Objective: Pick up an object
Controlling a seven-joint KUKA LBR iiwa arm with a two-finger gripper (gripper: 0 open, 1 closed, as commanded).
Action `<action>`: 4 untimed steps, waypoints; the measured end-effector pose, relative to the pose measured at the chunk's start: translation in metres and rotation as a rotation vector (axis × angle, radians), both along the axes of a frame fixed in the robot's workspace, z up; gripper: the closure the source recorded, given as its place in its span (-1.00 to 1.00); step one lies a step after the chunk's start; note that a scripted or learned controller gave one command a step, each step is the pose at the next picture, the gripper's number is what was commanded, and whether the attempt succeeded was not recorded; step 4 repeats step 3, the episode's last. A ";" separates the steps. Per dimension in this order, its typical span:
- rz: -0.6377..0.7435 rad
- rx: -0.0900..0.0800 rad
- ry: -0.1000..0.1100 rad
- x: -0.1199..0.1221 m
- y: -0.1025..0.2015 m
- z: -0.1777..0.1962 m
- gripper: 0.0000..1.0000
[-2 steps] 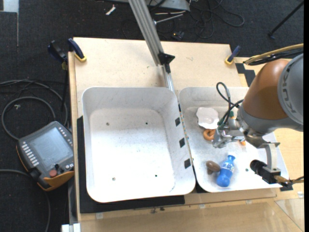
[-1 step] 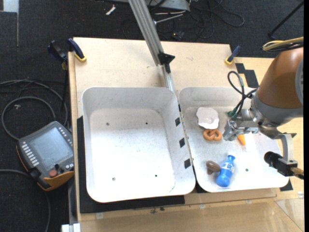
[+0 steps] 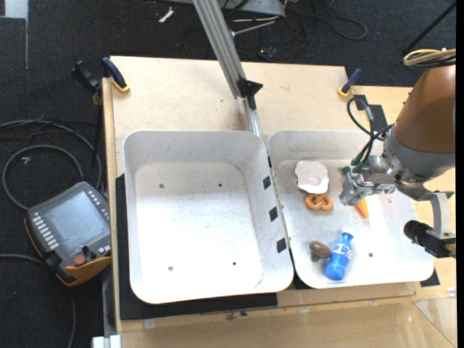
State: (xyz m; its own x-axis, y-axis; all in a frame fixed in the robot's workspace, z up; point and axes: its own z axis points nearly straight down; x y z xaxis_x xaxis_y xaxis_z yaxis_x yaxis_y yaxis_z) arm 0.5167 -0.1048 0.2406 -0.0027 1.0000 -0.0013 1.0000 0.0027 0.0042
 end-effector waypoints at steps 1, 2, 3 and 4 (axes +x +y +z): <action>0.005 0.003 0.004 -0.004 0.051 0.005 1.00; 0.005 0.003 0.007 -0.001 0.107 -0.009 1.00; 0.005 0.003 0.007 0.002 0.162 -0.019 1.00; 0.005 0.003 0.007 0.002 0.162 -0.019 1.00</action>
